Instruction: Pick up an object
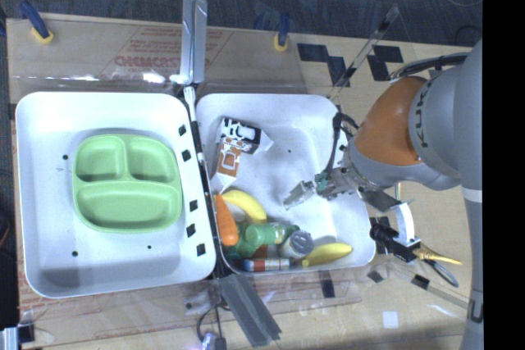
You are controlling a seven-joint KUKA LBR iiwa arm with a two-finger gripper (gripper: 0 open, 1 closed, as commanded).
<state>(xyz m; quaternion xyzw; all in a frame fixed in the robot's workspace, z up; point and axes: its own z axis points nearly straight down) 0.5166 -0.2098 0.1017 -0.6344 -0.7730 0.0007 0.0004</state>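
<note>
Objects for picking are heaped in the near corner of the right bin: a banana lies beside a carrot, with a green bottle and a grey-capped item just below them, and a second banana is set against the front wall. A printed packet is seen apart from the heap, towards the bin's far left. The pincer is held low over bare bin floor, right of the first banana and above the grey-capped item; nothing is seen between its fingers, and whether they are spread or closed cannot be told at this size. The grey arm, with its orange band, is reached in over the bin's right wall. A green divided plate is kept in the left bin, and both bins are carried on the tabletop. By the look of it, the approach is not yet finished. A clean pick would be favoured if one item at the heap's edge were chosen, the first banana being nearest, the fingers set across its narrow width, and the descent made clear of the neighbouring carrot.
</note>
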